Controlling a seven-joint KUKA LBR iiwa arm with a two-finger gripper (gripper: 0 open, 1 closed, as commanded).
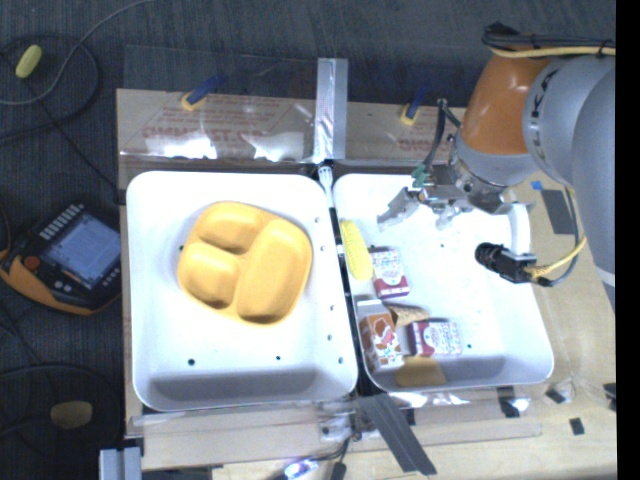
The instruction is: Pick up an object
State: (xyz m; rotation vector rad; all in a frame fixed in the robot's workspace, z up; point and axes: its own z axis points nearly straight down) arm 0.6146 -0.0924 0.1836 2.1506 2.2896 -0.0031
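The right bin (500,318) holds a yellow corn cob (352,249) along its left wall. Beside the cob is a small maroon and white packet (389,272). Nearer the front lie a second maroon packet (436,337), an orange-brown packet (381,340) and a flat tan piece (420,372). My gripper (420,211) hangs over the back of the right bin, up and to the right of the corn cob. It is open, with bare white bin floor between its fingers (393,209). A large yellow lumpy object (245,260) fills the middle of the left bin (160,358).
The grey arm with its orange band (505,108) comes in from the upper right. A black cable fitting (500,259) hangs over the right bin's right side. Off the bench to the left lies a hand-held pendant (75,258) with cables.
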